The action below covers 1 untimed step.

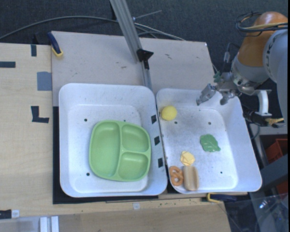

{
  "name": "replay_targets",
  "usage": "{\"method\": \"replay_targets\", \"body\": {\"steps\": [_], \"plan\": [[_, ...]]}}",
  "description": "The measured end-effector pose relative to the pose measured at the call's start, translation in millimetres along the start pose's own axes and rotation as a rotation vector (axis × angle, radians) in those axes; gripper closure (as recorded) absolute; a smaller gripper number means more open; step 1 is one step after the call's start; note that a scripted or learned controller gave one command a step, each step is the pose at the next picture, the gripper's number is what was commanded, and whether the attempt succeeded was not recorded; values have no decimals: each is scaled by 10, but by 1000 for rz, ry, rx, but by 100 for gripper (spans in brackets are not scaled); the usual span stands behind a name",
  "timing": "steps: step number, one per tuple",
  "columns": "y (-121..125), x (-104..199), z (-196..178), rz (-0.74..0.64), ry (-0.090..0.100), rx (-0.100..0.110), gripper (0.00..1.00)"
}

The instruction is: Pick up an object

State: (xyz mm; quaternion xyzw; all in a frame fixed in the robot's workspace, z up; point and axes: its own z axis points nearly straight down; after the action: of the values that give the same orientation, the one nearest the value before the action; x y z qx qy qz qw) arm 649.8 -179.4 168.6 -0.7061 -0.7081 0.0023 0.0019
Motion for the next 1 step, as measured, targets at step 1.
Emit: {"method": "replay_targets", "body": {"steps": [1], "plan": [[-49, 103, 559, 0, 1, 1, 0]]}}
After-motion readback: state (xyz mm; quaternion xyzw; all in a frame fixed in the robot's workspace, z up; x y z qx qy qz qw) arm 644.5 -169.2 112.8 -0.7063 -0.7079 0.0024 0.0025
